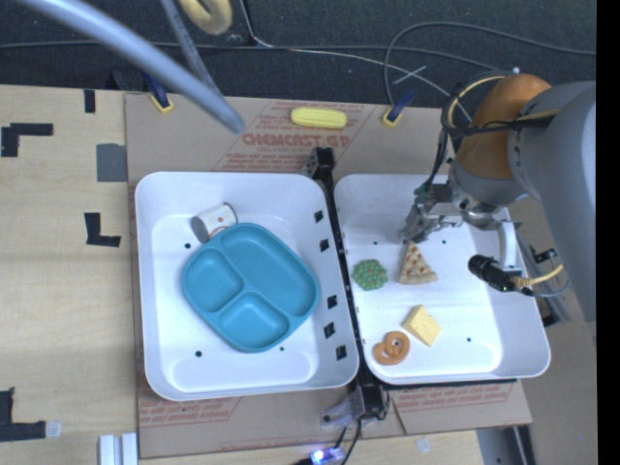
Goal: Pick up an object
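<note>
Left bin (155,260) first: a blue divided plate (250,285) with three compartments sits tilted in the middle of it, and a small white cup (213,222) lies on its side just past the plate's upper-left corner, touching or nearly touching its rim.

The two bins butt up against each other along a black divider with clips. Behind them on the cardboard sheet covering the worktop (58,260) there's a yellow banana-ish toy (318,117), well clear of both bins.

Right bin (518,352) has the toy food. A green broccoli piece (369,275) sits near the bin's left wall, and just right of it is a pizza slice (418,264) with its point aimed at the far side. Nearer the front edge are a small doughnut (391,348) and a yellow cheese block (422,325) — those two are close together, cheese slightly behind and to the right.

The gripper (422,223) is down inside the right bin, right above the tip of the pizza slice — whether it's actually touching it I can't say. The fingers are a dark blur from this angle, so I can't tell if they're open or closed, and nothing is visibly held between them. The grey arm with its orange band (509,114) comes in from the right.
</note>
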{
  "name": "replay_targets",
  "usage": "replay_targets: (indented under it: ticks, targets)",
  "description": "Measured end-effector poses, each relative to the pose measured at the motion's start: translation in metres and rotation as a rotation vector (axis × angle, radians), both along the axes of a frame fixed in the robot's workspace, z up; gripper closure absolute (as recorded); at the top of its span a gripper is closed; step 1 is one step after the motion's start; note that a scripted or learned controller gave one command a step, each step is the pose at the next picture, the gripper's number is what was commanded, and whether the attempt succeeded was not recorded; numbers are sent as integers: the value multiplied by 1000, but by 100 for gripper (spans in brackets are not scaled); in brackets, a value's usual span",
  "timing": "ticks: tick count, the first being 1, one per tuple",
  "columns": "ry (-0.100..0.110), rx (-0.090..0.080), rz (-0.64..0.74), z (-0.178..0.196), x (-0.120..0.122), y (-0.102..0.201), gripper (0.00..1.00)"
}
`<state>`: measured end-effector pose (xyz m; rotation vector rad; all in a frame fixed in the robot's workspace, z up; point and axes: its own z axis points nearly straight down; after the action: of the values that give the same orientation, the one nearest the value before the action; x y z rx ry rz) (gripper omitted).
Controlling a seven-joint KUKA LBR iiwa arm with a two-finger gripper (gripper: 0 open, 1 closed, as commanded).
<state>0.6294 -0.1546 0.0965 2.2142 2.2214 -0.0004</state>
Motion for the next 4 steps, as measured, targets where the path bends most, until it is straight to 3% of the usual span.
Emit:
replay_targets:
  ticks: [2,3,4]
  targets:
    - [0,3,-2,91,0,9,100]
    - [2,4,-2,111,1,9,100]
    - [5,5,2,105,-10,62,100]
